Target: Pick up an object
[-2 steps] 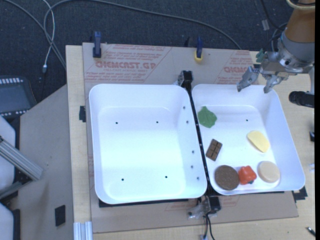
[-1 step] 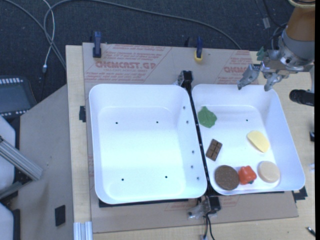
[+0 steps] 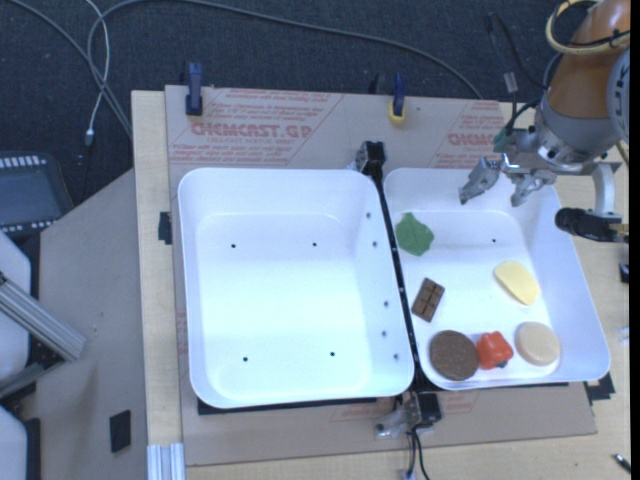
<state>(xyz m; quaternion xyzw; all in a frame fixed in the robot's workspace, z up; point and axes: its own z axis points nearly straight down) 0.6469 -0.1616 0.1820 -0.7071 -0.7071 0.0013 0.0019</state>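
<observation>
Items in right bin [image 3: 585,298], near to far: brown disc [image 3: 453,354], red piece [image 3: 494,348], cream disc [image 3: 537,343], chocolate bar [image 3: 428,298], yellow piece [image 3: 517,281], green lump [image 3: 413,234], all apart from gripper [image 3: 501,186], fingers spread, empty, above far rim.

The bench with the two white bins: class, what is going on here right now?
A grey and orange robot arm reaches in from the right, with its gripper open above the far edge of the right bin, nothing between its fingers. That bin holds a green piece, a brown chocolate bar, a yellow piece, a dark brown round cookie, a red piece and a pale round piece. No object has been picked up yet.
</observation>
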